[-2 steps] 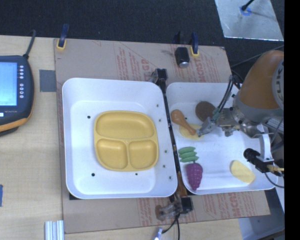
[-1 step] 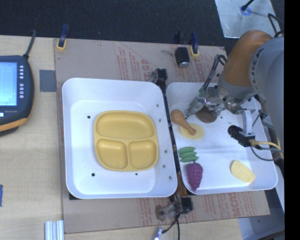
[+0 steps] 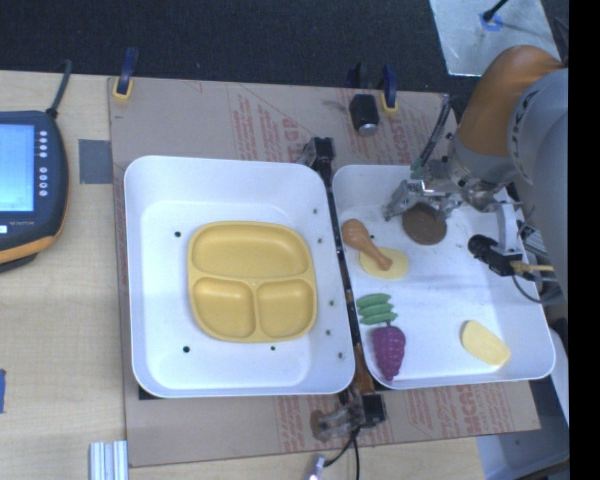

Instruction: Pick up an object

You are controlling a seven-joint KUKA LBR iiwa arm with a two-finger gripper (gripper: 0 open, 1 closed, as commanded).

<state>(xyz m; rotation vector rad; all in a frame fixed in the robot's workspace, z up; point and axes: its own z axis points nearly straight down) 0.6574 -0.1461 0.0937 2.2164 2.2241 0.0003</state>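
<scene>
My gripper [image 3: 423,204] hangs over the far part of the right bin [image 3: 525,298], its fingers spread open. A round brown piece [image 3: 425,228] lies right under and just in front of the fingertips; I cannot tell whether they touch it. Further left in that bin lie a brown drumstick [image 3: 364,242] on a pale yellow slice [image 3: 390,265], a green pea pod [image 3: 375,308] and a purple bunch of grapes [image 3: 387,349]. A yellow lump [image 3: 485,343] rests near the bin's front right corner.
The left bin [image 3: 155,288] holds a yellow divided plate [image 3: 252,278]. A teach pendant [image 3: 15,183] lies on the bench at far left. Black cables and a connector [image 3: 498,256] hang off the arm over the right bin's right side.
</scene>
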